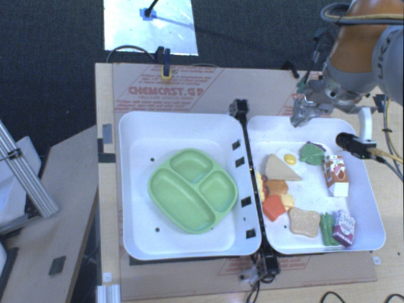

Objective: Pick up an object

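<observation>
Camera view: tool (305,115), grip state unclear, hangs above-left of green toy (311,153).

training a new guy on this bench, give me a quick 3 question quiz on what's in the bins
1. True or false: the green tray lies in the left bin.
2. Which sits closest to the gripper? A) bread slice B) green toy C) purple packet
3. Fill in: the carton lies in the ____ bin.

Key: 1 true; 2 B; 3 right.
</observation>
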`<state>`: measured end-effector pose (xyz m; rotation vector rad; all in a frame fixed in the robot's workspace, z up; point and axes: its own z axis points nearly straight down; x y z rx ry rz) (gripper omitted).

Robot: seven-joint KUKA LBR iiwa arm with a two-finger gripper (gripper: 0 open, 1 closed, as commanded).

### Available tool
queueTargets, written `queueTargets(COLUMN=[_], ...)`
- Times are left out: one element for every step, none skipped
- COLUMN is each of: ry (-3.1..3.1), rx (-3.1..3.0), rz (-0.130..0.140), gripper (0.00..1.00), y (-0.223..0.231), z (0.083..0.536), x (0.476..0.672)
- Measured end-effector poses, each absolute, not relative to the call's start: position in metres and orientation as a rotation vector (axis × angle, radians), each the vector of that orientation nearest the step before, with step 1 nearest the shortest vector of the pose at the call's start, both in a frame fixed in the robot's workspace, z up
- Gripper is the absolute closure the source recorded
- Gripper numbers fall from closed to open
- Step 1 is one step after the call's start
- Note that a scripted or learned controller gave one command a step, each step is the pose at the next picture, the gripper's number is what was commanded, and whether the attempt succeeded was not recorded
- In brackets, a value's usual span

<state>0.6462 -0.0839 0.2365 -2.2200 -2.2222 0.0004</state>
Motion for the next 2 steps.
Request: queueTargets(ry=[-2.22, -2.219], rx=[-2.219, -2.219], rz=[0.002, 0.003], gripper=[1.0, 1.0], y=[-0.062, -0.055], z=[0.233, 0.217], x=[0.591, 0.536])
